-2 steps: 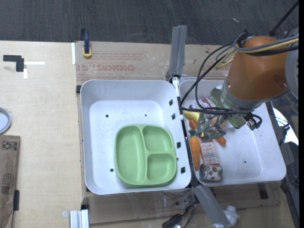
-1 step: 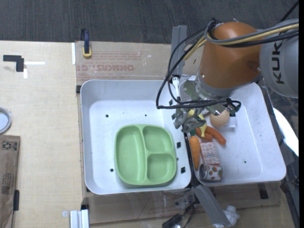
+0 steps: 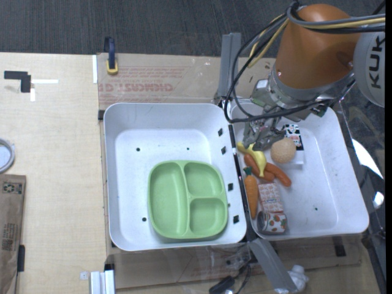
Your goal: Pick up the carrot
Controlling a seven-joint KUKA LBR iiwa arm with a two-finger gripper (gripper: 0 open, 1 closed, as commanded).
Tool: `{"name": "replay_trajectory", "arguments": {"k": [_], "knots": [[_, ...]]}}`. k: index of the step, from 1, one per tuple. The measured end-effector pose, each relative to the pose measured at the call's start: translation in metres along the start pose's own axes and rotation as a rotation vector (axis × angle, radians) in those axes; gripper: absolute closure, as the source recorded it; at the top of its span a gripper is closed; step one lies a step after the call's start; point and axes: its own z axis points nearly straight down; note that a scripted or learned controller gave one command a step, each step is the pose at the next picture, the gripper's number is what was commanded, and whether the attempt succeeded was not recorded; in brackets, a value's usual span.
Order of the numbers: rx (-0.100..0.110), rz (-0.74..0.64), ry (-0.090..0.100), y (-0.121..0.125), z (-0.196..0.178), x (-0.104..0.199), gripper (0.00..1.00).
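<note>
- Camera view: carrot [image 3: 251, 194] lying against the right bin's [image 3: 343, 182] left wall, below the banana [image 3: 258, 159], not yet lifted.
- Gripper [image 3: 264, 138] above the banana, well short of the carrot; descent and grasp left.

Bright, even light over my bench, with the whites running hot.

The light falls from above and slightly behind me, so my arm [image 3: 315, 41] throws only a soft shadow into the right bin [image 3: 343, 182], while the left bin [image 3: 122, 164] glares near its rim. My orange band carries a pale sheen on top. The green tray [image 3: 187, 199] reads crisp; small items under my wrist look soft, and the frame's lower edge grows dim and muddy.
</note>
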Motion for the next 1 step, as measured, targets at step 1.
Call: {"name": "replay_trajectory", "arguments": {"k": [1], "knots": [[-0.003, -0.309, 0.001, -0.0079, 0.0220, 0.0300, 1.00]]}}
